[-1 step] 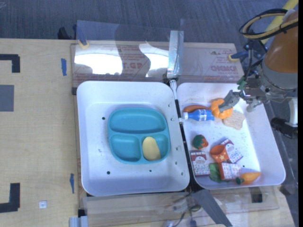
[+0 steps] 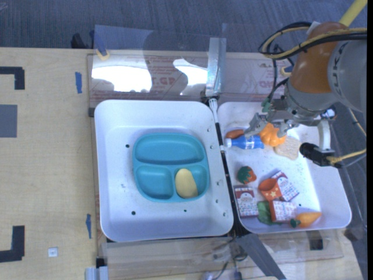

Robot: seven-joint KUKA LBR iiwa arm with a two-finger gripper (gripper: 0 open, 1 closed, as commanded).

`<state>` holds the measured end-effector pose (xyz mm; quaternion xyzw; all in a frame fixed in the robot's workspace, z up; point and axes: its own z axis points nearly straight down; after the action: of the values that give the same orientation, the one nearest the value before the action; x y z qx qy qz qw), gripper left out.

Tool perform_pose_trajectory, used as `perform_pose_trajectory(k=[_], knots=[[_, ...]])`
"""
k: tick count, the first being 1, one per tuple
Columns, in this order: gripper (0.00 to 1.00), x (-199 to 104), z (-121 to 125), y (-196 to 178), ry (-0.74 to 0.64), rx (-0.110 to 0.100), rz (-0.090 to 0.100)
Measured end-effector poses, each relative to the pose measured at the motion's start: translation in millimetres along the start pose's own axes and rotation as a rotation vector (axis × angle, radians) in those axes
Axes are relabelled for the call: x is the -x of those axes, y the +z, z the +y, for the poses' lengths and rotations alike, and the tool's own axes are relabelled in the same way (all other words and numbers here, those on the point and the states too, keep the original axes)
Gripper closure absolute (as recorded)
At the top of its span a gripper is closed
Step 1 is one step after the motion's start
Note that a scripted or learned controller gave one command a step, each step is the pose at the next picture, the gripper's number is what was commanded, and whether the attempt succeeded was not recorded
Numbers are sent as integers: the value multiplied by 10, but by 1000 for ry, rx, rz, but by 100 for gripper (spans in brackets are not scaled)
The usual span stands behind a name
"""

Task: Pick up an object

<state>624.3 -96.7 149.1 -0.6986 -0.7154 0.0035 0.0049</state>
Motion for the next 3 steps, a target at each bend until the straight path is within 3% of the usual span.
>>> perform_pose_trajectory(k=[1,2,3], knots=[[0,164,390,614,-28,18,-4],[0,7,-174,622,8,16,-2],[100,21,-152,494,12,24,-4]])
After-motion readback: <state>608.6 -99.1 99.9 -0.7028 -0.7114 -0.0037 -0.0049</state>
